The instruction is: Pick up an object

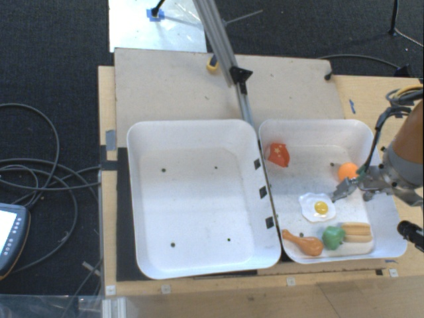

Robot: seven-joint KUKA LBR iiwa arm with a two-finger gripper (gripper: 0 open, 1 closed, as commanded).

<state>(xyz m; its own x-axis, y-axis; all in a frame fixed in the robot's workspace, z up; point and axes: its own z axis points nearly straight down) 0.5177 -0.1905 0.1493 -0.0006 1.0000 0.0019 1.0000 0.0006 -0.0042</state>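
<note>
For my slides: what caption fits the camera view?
End effector poised over toy food in the right bin, between orange ball and fried egg.

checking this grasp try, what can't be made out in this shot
- Gripper: too small and blurred in the camera view to tell open or shut, or whether it touches the egg.
- Arm: cut off by the right edge.
- Green toy: too small to identify; it overlaps the bun.

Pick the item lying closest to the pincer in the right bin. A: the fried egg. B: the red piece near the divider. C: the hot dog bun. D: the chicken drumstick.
A: the fried egg lies just left of the pincer, while the other three sit farther off in the right bin.
</note>
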